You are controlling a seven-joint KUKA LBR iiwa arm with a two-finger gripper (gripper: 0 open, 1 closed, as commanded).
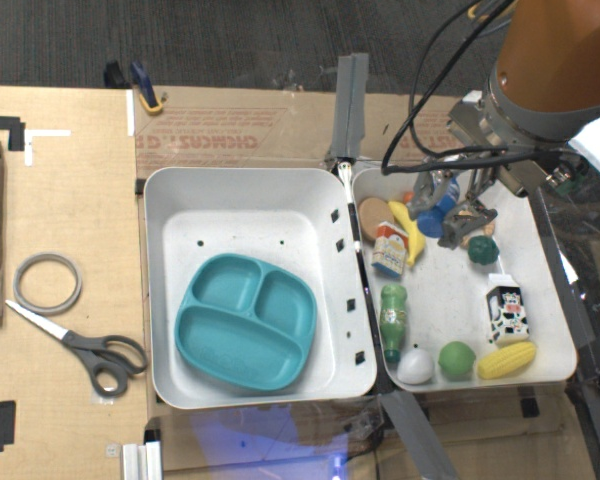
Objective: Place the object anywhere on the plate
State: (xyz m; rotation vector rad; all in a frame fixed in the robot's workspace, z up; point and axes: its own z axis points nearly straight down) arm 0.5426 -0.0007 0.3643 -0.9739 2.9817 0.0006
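Note:
A teal divided plate (248, 318) lies in the left bin (165, 218). The right bin (545, 268) holds several toy foods: a yellow banana (408, 230), a small red and white carton (388, 250), a green bottle (392, 318), a white egg shape (415, 366), a green ball (457, 358), a corn cob (506, 359), a cow-patterned carton (507, 313), a dark green piece (483, 251) and a blue piece (432, 218). My gripper (458, 208) hangs low at the far end of the right bin, just right of the blue piece and above the dark green one.
The divider wall (358, 268) between the two bins runs between the plate and the objects. Scissors (80, 346) and a tape roll (47, 281) lie on the cardboard left of the bins. Cables (430, 78) loop from the arm above the right bin.

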